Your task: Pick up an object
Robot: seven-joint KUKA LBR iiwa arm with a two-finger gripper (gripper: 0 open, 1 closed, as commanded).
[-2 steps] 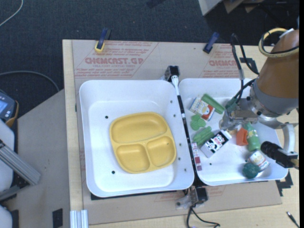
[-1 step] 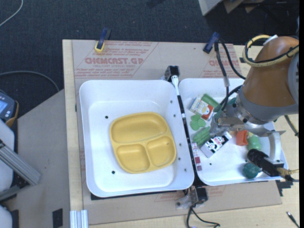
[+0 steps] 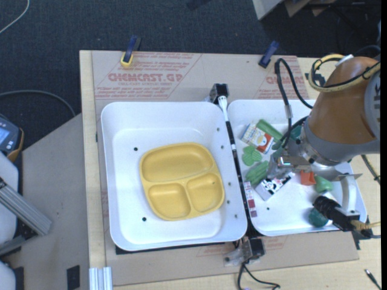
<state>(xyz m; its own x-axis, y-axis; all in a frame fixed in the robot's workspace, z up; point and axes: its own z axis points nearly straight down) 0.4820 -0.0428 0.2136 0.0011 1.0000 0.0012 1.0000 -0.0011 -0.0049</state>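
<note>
The right bin [image 3: 284,222] holds several small things. A green, white and red packet [image 3: 260,135] lies near its back left, with a green piece [image 3: 250,156] and another green piece [image 3: 256,173] in front of it. A black-and-white item [image 3: 269,186] lies just below my gripper [image 3: 280,164], which hangs low over the left middle of this bin, among these things. An orange piece [image 3: 308,177], a green piece [image 3: 323,184] and a teal ball [image 3: 317,218] lie to the right, partly under the arm. I see nothing between the gripper's tips.
The left bin [image 3: 121,125] holds a yellow divided plate [image 3: 180,179] in its middle. A black divider bar [image 3: 232,147] runs between the bins. The arm's orange and grey wrist [image 3: 344,110] covers the right bin's back right.
</note>
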